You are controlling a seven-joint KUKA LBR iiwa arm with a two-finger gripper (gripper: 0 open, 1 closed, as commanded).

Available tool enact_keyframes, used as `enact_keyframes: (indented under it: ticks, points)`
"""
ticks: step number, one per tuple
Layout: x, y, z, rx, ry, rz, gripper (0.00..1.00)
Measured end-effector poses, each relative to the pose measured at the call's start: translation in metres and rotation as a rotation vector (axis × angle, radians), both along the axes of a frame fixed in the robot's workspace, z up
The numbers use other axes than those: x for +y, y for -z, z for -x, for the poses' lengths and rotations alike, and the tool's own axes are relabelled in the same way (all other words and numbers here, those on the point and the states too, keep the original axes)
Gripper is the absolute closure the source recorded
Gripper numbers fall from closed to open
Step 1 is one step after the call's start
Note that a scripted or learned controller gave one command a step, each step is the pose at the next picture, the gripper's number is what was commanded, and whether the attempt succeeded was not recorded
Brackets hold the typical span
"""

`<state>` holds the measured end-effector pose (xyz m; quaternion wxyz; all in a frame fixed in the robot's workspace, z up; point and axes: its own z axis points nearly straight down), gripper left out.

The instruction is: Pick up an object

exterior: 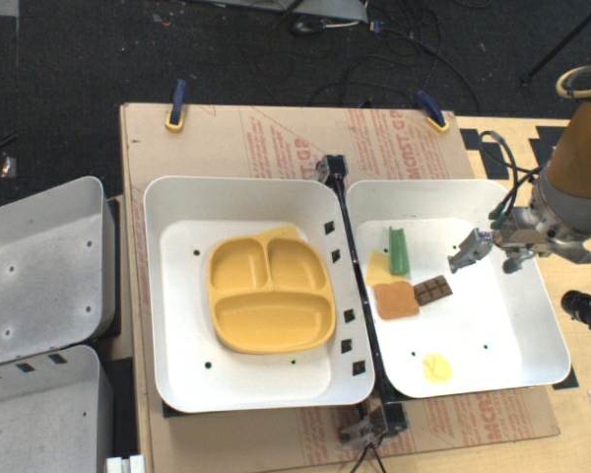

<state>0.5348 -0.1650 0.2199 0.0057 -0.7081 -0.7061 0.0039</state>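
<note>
In the right bin [512,338] lie a green stick [398,250], a pale yellow slab [378,266], an orange-brown square piece [396,301], a dark brown chocolate-like block [433,290] and a small yellow lump [436,367]. My gripper [470,249] hangs over the right bin's upper middle, to the right of the green stick and above the brown block. Nothing shows between its fingers. The arm's wrist [561,205] comes in from the right edge.
The left bin [177,225] holds a yellow divided tray [272,295]. A black divider with clips [350,274] runs between the bins. Blue-yellow clamps [176,105] pin the cardboard base at the back. White bin lids [39,264] lie at the far left.
</note>
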Motion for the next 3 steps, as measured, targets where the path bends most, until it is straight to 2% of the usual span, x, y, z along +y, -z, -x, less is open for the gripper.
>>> enact_keyframes:
  ticks: [1, 2, 3]
  points:
    - [0.001, -0.007, -0.003, -0.013, -0.004, 0.002, 0.0]
    - [0.001, 0.034, -0.004, -0.012, -0.002, 0.003, 0.0]
    - [0.001, 0.081, 0.005, -0.011, -0.001, 0.002, 0.0]
